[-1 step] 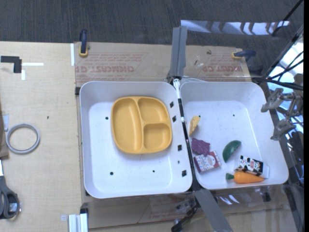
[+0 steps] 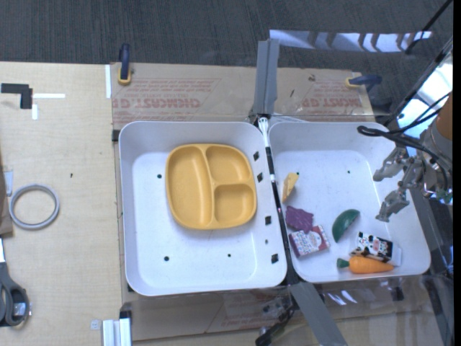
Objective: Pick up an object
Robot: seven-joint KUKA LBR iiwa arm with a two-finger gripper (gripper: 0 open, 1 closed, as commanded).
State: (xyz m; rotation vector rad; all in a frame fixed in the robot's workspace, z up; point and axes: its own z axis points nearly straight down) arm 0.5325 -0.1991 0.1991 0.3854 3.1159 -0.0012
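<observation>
Currently the gripper hangs over the right bin's right edge, fingers apart, nothing between them.
Arm enters from the right, wrist tilted, fingers pointing left-down. Green object, carrot and small carton sit toward the bin's near right corner; yellow divided plate in left bin.

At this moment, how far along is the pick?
Nothing looks picked yet. The gripper hangs with open fingers over the right bin's right side, with nothing between them. The carrot, green piece, purple piece and small packet all lie in the bin. Left: descend, grasp one and lift.
</observation>
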